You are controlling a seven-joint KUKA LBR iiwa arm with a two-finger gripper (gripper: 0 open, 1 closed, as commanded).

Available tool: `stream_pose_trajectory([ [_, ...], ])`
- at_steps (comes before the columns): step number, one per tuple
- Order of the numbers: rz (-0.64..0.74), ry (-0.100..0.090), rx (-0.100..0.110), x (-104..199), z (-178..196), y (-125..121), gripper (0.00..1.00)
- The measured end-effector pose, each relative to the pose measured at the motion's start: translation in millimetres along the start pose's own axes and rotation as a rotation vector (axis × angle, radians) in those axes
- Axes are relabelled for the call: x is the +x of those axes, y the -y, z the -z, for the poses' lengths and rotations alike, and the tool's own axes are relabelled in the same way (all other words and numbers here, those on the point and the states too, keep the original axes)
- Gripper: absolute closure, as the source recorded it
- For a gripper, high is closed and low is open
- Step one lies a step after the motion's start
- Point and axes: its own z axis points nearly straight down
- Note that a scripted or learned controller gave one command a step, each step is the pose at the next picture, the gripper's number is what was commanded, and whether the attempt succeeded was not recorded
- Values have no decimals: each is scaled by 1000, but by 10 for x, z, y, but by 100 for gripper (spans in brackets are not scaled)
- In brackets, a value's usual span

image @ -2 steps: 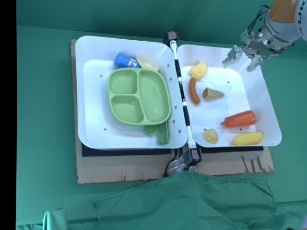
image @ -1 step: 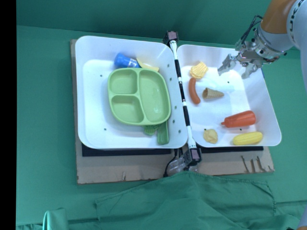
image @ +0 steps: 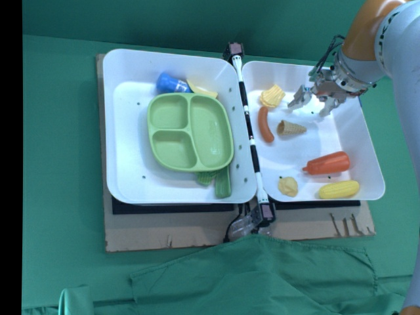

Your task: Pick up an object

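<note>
My gripper [image: 314, 105] hangs over the back of the right bin [image: 367, 151], fingers spread open with nothing between them. Just below and left of it lies an ice-cream cone [image: 289, 128]. A yellow ridged piece [image: 272, 96] sits to the gripper's left, and a red sausage [image: 265, 124] lies beside the bin's left wall. Toward the front are an orange-red carrot [image: 327, 163], a yellow corn cob [image: 338, 189] and a small tan lump [image: 287, 186].
The left bin [image: 125, 169] holds a green divided plate [image: 190, 132], a blue cup [image: 172, 83], a yellow wedge [image: 202, 88] and a green piece [image: 222, 184] under the plate's front edge. A black-and-white rail [image: 249, 130] separates the bins. Green cloth [image: 262, 274] lies in front.
</note>
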Motion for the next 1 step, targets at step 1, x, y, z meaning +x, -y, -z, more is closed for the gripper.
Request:
stream_pose_trajectory([
  [1, 0, 1, -8, -16, -36, -26, 0],
])
